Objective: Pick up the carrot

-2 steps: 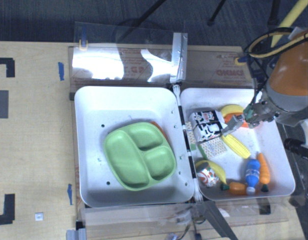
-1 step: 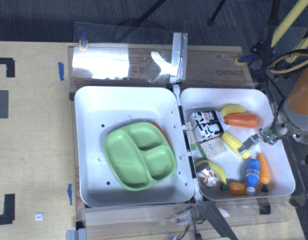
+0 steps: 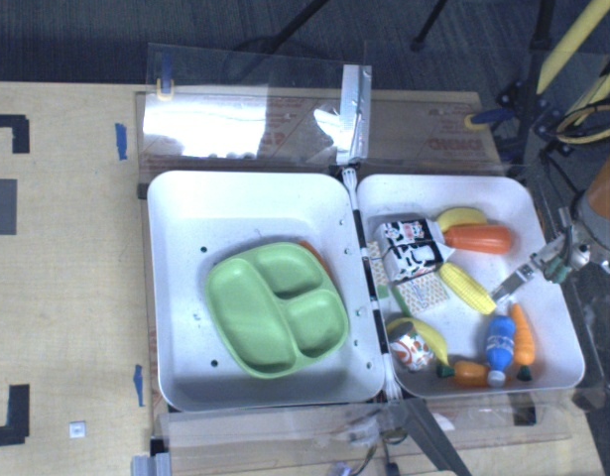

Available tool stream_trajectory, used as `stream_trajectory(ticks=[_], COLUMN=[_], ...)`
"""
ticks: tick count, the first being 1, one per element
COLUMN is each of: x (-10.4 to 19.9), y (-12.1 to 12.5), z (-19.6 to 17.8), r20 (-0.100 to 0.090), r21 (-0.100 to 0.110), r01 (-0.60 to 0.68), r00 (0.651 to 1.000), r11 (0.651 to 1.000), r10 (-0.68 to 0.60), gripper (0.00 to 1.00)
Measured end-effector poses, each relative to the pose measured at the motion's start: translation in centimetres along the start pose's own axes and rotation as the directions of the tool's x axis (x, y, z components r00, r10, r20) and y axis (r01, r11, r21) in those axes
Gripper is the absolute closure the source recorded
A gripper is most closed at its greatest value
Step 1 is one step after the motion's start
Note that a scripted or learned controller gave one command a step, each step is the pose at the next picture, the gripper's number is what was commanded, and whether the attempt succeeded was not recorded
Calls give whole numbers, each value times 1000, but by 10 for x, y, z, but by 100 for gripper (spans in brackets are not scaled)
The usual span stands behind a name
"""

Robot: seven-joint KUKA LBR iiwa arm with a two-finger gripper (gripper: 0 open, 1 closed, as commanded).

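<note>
The carrot (image 3: 524, 336) is a slim orange piece with a dark green end. It lies near the front right corner of the right bin (image 3: 562, 360), just right of a blue bottle (image 3: 500, 343). My gripper (image 3: 507, 287) reaches in from the right edge and hangs over the right bin, above and slightly left of the carrot's upper end and close to a yellow corn cob (image 3: 466, 288). Nothing shows in its grasp.
The right bin also holds a red-orange sausage (image 3: 478, 238), a yellow banana (image 3: 459, 217), a black-and-white box (image 3: 414, 247), a second banana (image 3: 425, 335), a small ball (image 3: 412, 352) and a short orange piece with a green tip (image 3: 468, 372). A green divided plate (image 3: 276, 307) lies in the left bin (image 3: 176, 226).
</note>
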State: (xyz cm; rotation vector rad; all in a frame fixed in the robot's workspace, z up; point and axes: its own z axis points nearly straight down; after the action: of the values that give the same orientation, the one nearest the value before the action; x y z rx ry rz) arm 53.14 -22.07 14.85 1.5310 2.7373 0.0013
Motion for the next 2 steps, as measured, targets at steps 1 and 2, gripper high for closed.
stream_trajectory(ticks=[1, 2], x=[19, -3], y=[-34, -2], z=[55, -128], r20=[-4, 0], r21=[0, -1], r01=[183, 329], r00=[983, 944], r11=[983, 944], r10=[-183, -329], gripper=[0, 0])
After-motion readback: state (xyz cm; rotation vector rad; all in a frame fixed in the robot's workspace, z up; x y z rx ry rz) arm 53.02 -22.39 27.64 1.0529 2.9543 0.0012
